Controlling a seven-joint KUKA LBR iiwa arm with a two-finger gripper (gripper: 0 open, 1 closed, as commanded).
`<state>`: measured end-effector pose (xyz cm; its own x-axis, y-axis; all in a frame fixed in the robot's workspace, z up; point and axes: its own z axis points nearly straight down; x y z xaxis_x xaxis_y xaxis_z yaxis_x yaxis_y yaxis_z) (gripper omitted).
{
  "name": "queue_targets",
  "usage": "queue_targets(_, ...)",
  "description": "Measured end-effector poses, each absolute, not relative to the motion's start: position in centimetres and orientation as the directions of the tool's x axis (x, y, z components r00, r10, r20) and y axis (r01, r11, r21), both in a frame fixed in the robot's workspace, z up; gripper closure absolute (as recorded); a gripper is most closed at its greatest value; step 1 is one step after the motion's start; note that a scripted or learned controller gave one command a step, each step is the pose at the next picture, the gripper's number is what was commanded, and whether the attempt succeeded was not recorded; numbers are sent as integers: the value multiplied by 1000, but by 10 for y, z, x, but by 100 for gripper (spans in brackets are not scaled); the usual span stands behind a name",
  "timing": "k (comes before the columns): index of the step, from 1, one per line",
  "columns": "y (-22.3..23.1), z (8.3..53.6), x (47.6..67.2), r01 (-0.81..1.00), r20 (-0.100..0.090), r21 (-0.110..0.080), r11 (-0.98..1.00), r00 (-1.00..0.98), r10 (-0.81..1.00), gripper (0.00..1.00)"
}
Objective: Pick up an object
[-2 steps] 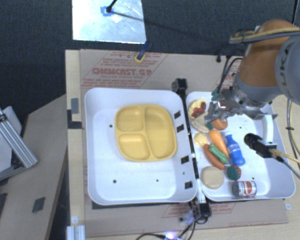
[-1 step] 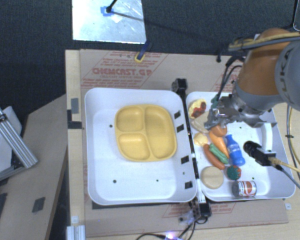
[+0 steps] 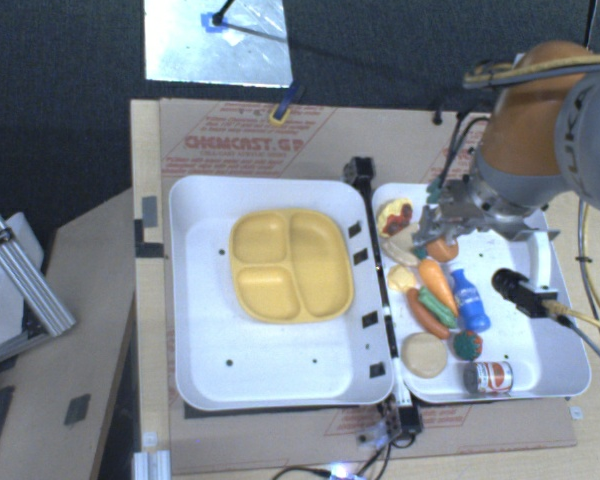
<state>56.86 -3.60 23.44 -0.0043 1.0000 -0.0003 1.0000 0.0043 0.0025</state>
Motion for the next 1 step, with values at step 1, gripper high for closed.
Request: queue_targets(1,-44,221,569,1000,-1,0,1,-1,1000,100)
